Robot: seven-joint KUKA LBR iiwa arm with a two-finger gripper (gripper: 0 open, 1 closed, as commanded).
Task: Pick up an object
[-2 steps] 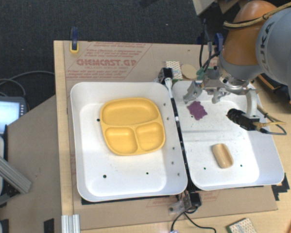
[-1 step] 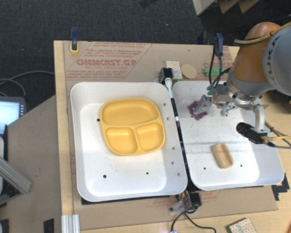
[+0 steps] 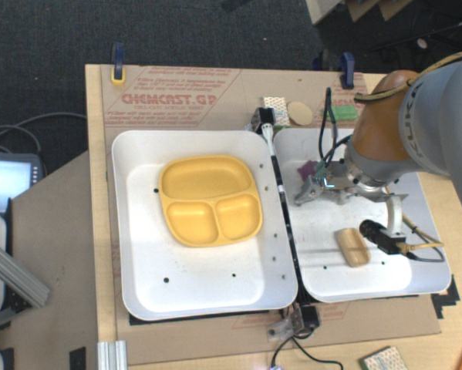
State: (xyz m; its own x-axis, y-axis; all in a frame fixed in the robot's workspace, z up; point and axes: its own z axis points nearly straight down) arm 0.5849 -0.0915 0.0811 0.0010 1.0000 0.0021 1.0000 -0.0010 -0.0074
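Observation:
A tan, bread-like block (image 3: 352,247) lies in the right bin (image 3: 416,280), toward its front. A small purple object (image 3: 311,167) sits near that bin's back left, partly hidden by the gripper. My gripper (image 3: 314,188) hangs low over the left part of the right bin, just in front of the purple object and well behind the tan block. A yellow divided plate (image 3: 211,200) rests in the middle of the left bin (image 3: 138,268).
Behind the bins on the cardboard lie a beige round piece (image 3: 298,112), a green item (image 3: 343,114) and a small checkered tag (image 3: 274,104). Blue clamps (image 3: 119,55) hold the board's back edge. The arm's bulky wrist covers the right bin's back right.

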